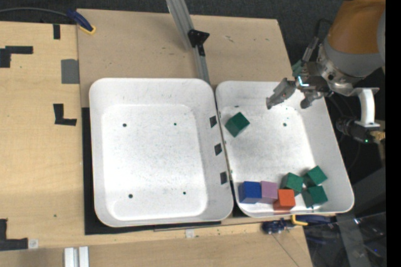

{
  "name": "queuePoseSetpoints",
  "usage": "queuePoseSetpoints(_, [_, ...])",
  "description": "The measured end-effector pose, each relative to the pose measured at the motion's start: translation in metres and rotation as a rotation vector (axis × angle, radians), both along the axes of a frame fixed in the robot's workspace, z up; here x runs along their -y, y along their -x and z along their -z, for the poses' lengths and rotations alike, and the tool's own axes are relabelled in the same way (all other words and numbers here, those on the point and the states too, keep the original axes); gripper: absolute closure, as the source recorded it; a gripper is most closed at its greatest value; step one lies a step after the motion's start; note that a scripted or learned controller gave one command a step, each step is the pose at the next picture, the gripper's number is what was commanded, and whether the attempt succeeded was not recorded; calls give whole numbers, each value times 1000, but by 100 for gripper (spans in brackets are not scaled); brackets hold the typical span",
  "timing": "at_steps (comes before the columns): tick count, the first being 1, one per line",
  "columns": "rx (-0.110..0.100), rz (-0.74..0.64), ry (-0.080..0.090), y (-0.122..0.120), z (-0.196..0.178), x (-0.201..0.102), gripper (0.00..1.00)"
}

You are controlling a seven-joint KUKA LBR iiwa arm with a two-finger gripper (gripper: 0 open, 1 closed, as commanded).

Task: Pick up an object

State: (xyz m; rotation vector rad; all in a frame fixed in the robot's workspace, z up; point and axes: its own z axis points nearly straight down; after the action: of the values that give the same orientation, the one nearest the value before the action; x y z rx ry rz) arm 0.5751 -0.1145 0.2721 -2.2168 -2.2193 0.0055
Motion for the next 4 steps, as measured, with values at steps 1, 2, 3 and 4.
queuePoseSetpoints(1, [5,-1,1,-1,-3,0,0])
queuePoseSetpoints(2, [-1,0,1,-8,54,4,0])
queuePoseSetpoints(3, [-3,0,1,-5,119,5,0])
queuePoseSetpoints(4, [0,0,1,-3,183,9,0])
